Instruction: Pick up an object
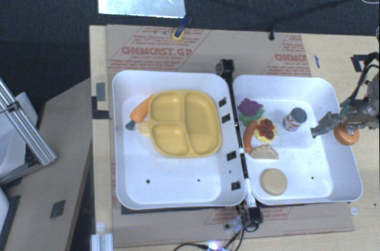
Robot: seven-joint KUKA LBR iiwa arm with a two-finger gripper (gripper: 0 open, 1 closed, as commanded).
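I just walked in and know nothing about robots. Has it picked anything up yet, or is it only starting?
Nothing looks picked up yet. The gripper is low at the right edge of the right bin, with nothing visibly between its fingers. The small can, the round cookie and the purple toy all lie in that bin. Left to do: close on one item and lift it.

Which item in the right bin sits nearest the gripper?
The small can, upright with its grey top showing; the gripper is just right of it, while the toy foods lie farther left.
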